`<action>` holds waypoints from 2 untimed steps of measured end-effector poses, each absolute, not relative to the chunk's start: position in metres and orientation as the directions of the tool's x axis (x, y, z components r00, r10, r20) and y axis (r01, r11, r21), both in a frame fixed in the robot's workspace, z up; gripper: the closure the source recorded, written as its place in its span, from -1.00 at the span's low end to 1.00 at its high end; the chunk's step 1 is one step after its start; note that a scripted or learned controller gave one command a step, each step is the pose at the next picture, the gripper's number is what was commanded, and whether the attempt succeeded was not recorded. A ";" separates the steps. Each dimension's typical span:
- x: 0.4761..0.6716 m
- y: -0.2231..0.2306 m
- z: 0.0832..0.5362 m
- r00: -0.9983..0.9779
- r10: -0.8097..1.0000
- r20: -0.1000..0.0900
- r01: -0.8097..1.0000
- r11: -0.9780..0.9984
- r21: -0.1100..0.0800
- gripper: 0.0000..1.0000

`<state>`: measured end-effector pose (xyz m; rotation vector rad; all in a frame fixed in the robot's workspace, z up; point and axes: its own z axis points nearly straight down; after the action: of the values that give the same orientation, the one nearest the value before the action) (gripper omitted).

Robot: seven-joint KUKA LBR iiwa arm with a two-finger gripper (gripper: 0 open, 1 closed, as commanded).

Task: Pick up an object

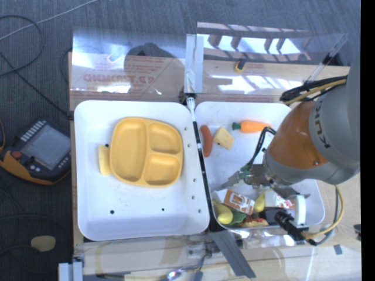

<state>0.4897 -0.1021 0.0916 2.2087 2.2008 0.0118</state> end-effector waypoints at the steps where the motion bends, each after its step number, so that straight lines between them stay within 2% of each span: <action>1: 0.490 -0.100 0.091 0.003 1.000 -0.008 1.000 -0.003 0.021 -1.00; 2: 0.581 -0.114 0.090 0.072 0.997 -0.005 0.997 -0.072 0.015 -1.00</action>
<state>0.5806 -0.1138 0.0905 2.2889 2.1306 0.0103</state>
